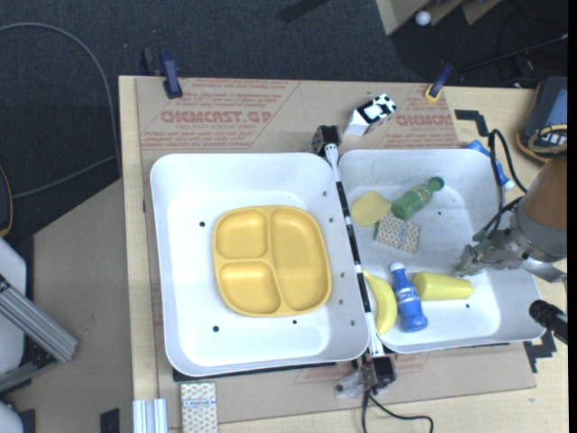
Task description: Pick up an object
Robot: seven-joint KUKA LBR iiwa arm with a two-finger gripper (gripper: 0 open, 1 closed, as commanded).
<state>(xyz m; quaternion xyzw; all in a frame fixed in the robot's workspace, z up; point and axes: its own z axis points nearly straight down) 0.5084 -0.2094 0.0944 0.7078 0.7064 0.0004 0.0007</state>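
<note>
The right bin [451, 174] holds a green bottle [416, 198], a pale yellow round piece [370, 208], a patterned square pad [398, 233], a blue bottle [407, 299], a banana [384, 303] and a yellow oblong object [442, 286]. My gripper [475, 257] is low over the right side of this bin, just above and to the right of the yellow oblong object. Nothing can be seen held in it. The grey arm [550, 215] comes in from the right edge.
In the left bin [180, 242] lies a yellow divided plate [270, 260]. A black-and-white small object [374, 112] and clamps sit on the cardboard behind the bins. Cables run along the right bin's far right rim.
</note>
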